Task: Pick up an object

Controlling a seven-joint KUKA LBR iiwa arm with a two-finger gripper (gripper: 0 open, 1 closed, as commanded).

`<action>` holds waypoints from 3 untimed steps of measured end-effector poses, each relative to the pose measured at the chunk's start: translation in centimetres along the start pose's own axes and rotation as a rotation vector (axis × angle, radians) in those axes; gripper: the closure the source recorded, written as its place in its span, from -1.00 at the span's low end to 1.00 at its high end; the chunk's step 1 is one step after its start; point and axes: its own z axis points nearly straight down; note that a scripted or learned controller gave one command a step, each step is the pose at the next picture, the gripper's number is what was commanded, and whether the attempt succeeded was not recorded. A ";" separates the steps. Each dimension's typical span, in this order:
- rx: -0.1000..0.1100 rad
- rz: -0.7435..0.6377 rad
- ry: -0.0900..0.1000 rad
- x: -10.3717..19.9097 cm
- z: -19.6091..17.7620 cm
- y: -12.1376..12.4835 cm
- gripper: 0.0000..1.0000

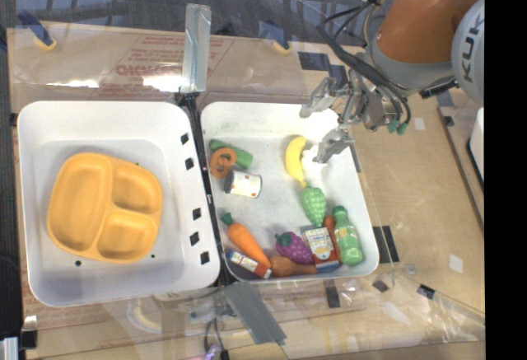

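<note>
Readable writing: "KU" in dark letters on the grey arm (471,37) at the right edge, cut off there. Red print on the cardboard (148,62) behind the bins, too blurred to read. The can (244,184) and the juice box (318,243) carry labels, but the text is too small to make out.

Gripper (329,123) sits over the right bin's (263,115) back right corner, fingers (314,100) spread apart, nothing between them. One fingertip is just beside the banana (295,159); whether it touches is unclear.

Right bin contents, all toy food:
- banana: yellow, curved, upright-ish, mid-right of bin.
- green lumpy veg (312,204) just in front of the banana, tapering downward.
- green bottle (347,240) by the right wall, beside the juice box.
- juice box: red-topped, lying flat, front right.
- grapes (293,247): purple, touching the juice box on its left.
- carrot (245,241): orange with green top, lying diagonally at front left.
- small tube (247,264) with red end, under the carrot at the front wall.
- can: white with dark band, on its side, centre-left.
- orange ring (222,161) and a green piece (232,152), back left, touching each other.

Left bin (33,136) holds a yellow plate (104,206) with three compartments, lying flat.
</note>
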 end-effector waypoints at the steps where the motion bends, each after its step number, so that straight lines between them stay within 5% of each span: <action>1: -0.005 0.041 0.013 -1.6 13.4 -3.1 -1.00; 2: -0.002 0.179 0.001 -1.0 18.4 -2.3 -1.00; 3: 0.000 0.171 -0.004 -1.2 17.1 -2.1 1.00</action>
